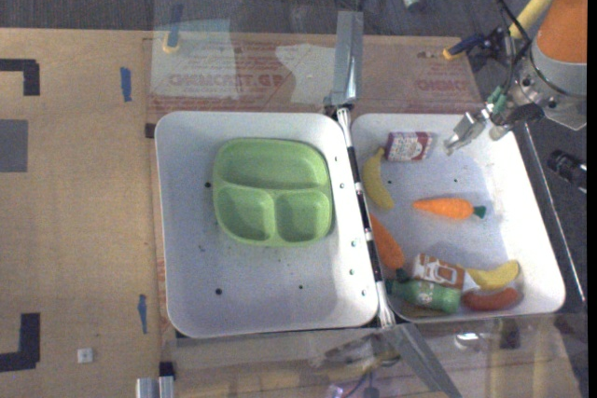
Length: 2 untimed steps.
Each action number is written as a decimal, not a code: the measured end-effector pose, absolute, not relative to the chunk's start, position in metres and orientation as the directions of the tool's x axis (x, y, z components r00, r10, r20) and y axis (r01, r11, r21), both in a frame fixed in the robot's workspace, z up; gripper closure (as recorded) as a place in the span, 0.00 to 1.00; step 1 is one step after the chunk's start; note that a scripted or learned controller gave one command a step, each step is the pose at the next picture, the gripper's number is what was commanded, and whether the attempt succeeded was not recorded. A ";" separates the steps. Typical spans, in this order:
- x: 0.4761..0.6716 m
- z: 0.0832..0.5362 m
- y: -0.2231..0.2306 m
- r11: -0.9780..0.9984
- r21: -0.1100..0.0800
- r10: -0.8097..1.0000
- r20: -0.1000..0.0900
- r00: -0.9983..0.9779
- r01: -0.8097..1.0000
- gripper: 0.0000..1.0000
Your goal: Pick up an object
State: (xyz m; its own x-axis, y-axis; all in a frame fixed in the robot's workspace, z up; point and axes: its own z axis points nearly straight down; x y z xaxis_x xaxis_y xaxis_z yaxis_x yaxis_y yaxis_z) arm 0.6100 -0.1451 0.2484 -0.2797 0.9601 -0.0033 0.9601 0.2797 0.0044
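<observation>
Currently the gripper [476,128], fingers apart and empty, hangs over the right bin's [546,242] far corner; the small carton [408,146] (nearest pick) lies just left, long axis sideways.

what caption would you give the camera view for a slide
Gripper open above the right bin of toy food, near a small red carton; green divided plate in the left bin.

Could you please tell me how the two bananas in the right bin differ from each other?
The upper banana lies against the bin's left wall, running top to bottom; the lower banana lies near the bottom right corner, running roughly side to side. The upper banana lies apart from other items, while the lower banana touches a red item below it. Both are yellow and curved.
</observation>
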 end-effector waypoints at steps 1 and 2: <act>0.591 0.088 -0.195 0.423 0.006 0.906 -0.005 -0.423 0.906 0.00; 0.667 0.159 -0.221 0.459 0.005 0.889 -0.005 -0.459 0.889 0.00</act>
